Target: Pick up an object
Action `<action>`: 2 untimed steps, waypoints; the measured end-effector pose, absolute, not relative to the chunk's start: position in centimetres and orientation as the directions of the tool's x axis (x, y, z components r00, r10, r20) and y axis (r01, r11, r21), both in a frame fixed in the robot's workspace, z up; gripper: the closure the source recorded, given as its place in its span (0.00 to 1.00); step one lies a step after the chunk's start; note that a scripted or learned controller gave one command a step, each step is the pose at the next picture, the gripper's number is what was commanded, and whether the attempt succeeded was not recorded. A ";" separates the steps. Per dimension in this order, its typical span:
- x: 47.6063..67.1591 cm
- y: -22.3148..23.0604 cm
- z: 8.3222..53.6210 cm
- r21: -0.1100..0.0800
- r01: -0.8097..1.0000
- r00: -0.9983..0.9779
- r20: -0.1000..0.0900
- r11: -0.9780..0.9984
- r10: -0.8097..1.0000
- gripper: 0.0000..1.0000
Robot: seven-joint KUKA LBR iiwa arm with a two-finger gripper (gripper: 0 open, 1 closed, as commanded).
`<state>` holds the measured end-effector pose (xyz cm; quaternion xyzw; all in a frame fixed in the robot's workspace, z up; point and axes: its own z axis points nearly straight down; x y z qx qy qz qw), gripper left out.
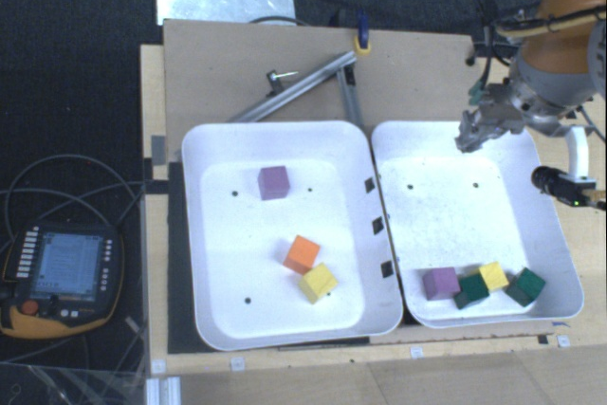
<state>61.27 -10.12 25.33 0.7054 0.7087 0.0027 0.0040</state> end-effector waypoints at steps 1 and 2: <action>61.4 -10.1 25.2 0.003 1.000 -0.004 -0.001 0.004 1.000 1.00; 60.6 -5.6 24.7 0.000 1.000 -0.009 0.001 0.009 1.000 1.00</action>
